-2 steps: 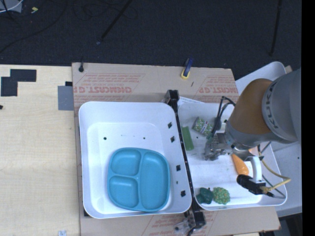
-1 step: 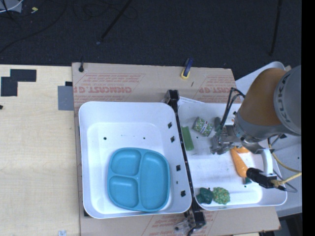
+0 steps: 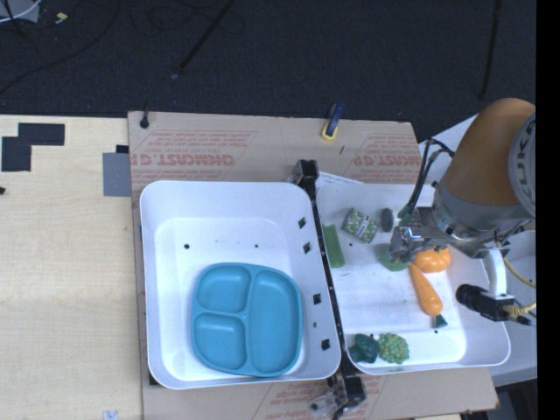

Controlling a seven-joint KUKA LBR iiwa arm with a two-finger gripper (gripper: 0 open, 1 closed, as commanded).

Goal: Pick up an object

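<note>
The hand (image 3: 404,241) is low inside the right bin (image 3: 490,353), near that bin's upper right part, and the arm (image 3: 490,169) comes to it from the right side. Whether the hand is wide or narrow I cannot tell, because the wrist covers most of it.

Just under the hand lies a flat green piece (image 3: 391,257), and it seems to touch the hand, but nothing is clearly seen between the tips. Just beside it, to the right, is a round orange object (image 3: 433,257), and a carrot (image 3: 427,292) lies under this, pointing down toward the near wall. A small green patterned can (image 3: 359,224) and a little grey thing (image 3: 386,220) are left of the hand, near the far wall. A long green strip (image 3: 332,244) lies along the divider between both bins. In the near left corner sit a dark green lump (image 3: 365,348) and a yellow-green lump (image 3: 394,348), touching each other and close to the rim.

The middle floor of the right bin is bare white, well apart from the walls.

The left bin (image 3: 166,226) holds a blue divided plate (image 3: 248,318), placed toward the near wall. The counter (image 3: 61,278) extends to the left.
</note>
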